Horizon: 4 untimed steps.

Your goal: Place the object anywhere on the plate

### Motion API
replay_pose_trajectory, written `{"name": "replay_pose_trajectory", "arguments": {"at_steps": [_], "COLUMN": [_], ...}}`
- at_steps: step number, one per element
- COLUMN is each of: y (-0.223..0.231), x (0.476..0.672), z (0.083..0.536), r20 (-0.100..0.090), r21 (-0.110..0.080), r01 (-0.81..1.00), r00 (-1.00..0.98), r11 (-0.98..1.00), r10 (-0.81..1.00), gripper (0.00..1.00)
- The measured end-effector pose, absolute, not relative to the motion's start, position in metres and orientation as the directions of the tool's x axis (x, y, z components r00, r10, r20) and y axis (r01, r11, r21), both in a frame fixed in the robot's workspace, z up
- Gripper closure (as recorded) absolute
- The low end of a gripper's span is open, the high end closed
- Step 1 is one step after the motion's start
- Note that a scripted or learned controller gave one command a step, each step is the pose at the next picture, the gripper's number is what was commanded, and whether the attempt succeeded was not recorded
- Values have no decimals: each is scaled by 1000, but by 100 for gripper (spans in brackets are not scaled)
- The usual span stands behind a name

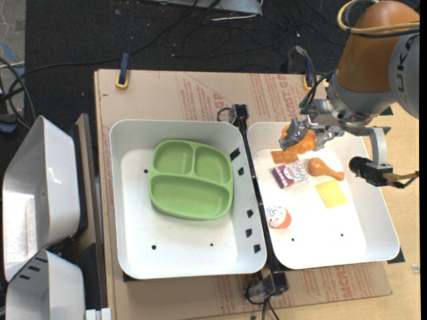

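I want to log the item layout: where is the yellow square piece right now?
The yellow square lies flat in the right bin, toward its right side, just below the orange drumstick-shaped toy.

Smooth matt green plastic plate [192, 181], glossy white bins [133, 245]

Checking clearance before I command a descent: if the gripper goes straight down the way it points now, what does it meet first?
Probably the orange object right under the gripper, at the right bin's far end; depth is unclear from this slanted view.
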<state>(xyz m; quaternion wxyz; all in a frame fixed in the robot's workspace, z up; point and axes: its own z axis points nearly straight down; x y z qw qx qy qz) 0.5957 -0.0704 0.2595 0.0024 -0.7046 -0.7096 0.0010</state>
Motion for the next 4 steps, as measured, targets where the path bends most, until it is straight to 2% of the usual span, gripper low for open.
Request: {"name": "replay_pose_trajectory", "arguments": {"at_steps": [3, 4], "y": [80, 77], "x": [524, 525], "z": [246, 246], "r20": [1, 0], "r21": [-4, -2], "r01": [1000, 1000], "r00": [-8, -1], "r11": [8, 1], "r10": [1000, 1000], "gripper": [100, 0]}}
